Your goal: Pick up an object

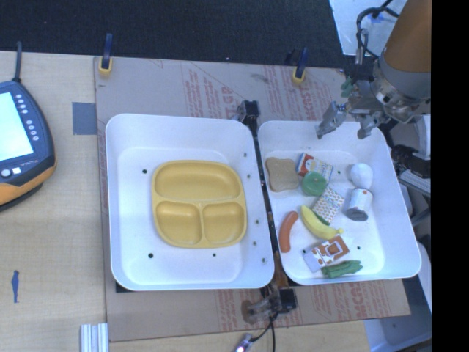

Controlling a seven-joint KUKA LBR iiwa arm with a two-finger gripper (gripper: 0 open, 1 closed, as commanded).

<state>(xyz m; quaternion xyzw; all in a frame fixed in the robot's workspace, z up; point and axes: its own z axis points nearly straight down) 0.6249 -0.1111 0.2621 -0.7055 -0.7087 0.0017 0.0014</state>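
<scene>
My gripper (344, 126) hangs above the far edge of the right bin (399, 218), its two fingers spread apart and nothing between them. Below it in that bin lie a slice of toast (281, 173), a small carton (314, 165), a green round lid (314, 184), a white egg (360, 173), a grey can (357, 203), a checked packet (329, 204), a banana (318, 222), a sausage (288, 230), a juice box (327, 253) and a green pepper (341, 268).
The left bin (124, 196) holds a yellow divided plate (198, 202). A teach pendant (22, 139) lies at the far left of the bench. Clamps (299, 64) pin the board's far edge.
</scene>
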